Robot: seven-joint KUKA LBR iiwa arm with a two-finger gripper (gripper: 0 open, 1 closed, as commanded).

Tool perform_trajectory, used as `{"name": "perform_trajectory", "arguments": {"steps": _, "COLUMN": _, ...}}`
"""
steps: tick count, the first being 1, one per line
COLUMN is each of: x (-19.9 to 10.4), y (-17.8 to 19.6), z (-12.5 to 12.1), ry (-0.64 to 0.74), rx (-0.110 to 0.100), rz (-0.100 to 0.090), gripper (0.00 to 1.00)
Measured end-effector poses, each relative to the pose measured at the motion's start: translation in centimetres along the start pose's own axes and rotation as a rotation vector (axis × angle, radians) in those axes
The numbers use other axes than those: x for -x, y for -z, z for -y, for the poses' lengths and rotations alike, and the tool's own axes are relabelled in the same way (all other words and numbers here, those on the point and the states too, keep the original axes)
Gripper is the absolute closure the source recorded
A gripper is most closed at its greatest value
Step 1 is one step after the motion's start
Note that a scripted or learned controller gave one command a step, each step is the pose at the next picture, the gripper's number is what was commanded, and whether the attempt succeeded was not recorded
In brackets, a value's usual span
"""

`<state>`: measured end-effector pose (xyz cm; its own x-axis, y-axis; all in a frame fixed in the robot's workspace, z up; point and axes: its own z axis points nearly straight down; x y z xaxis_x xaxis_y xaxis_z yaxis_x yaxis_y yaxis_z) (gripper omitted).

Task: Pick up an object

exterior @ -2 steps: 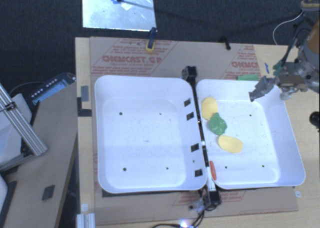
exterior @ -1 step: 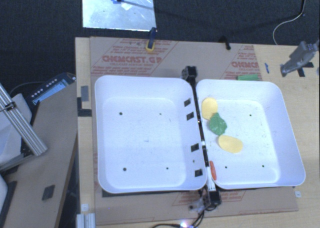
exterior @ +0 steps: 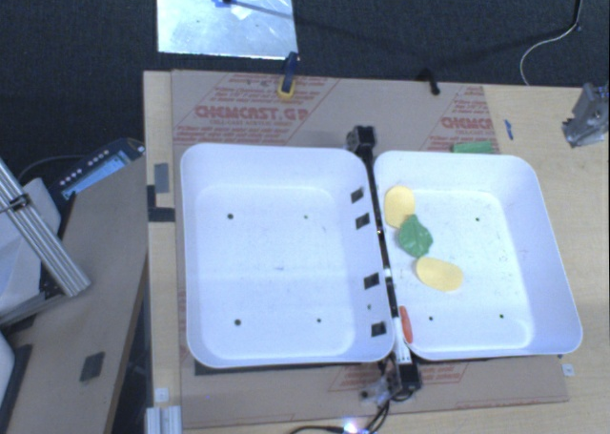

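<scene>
Two shallow white bins sit side by side on the tabletop (exterior: 162,136), on a sheet of printed cardboard (exterior: 257,108). The left bin (exterior: 205,327) has only small dark dots on its floor. The right bin (exterior: 543,232) holds everything worth picking: a pale yellow piece (exterior: 399,203) near its left wall, a green piece (exterior: 415,236) just below and touching it, and a second, larger yellow piece (exterior: 438,275) just beneath the green one, the three running in a loose diagonal line. A small orange-red item (exterior: 406,324) lies against the bin's left wall, lower down. A strip with black clips (exterior: 367,251) runs along the seam between the bins. Up at the far right edge, well apart from the bins, a grey metallic part of the gripper (exterior: 585,117) pokes into view; whether its fingers are wide or narrow I cannot tell from here. A shiny metal plate (exterior: 227,3) lies on the dark floor beyond the tabletop.
</scene>
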<state>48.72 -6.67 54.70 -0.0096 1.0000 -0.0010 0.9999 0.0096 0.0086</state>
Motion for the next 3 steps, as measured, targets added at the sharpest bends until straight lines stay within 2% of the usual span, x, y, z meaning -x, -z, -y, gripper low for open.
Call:
{"name": "perform_trajectory", "arguments": {"steps": 1, "x": -7.2, "y": -8.6, "z": 0.1, "ry": 0.002, "rx": -0.014, "rz": -0.002, "gripper": 1.00}}
{"name": "perform_trajectory", "arguments": {"steps": 2, "x": -13.9, "y": -17.9, "z": 0.1, "ry": 0.001, "rx": -0.015, "rz": -0.002, "gripper": 1.00}}
{"name": "perform_trajectory", "arguments": {"steps": 3, "x": -21.4, "y": -8.5, "z": -0.1, "ry": 0.003, "rx": 0.004, "rz": -0.007, "gripper": 1.00}}
